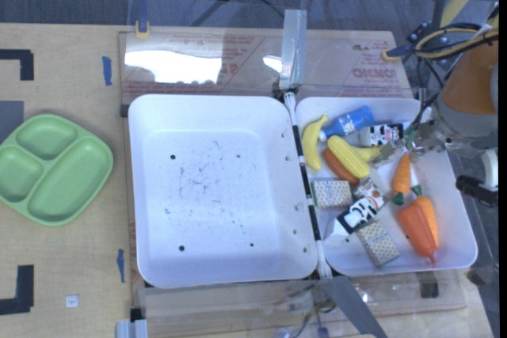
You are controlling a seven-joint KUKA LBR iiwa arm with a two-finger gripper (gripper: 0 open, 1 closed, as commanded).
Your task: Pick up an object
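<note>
Lying in the right bin (463, 249) were a banana (314, 140), corn (349, 156), blue bottle (353, 122), two carrots (418, 224) & small boxes. Gripper (413, 140) sat over the bin's upper right, by the corn; finger state: can't tell.

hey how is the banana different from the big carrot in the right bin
The banana is yellow and curved; the big carrot is orange and tapers straight. The banana lies by the divider, at the right bin's left edge; the carrot lies toward its right side. The carrot looks thicker than the banana. Both are toy foods lying flat in that bin.
</note>
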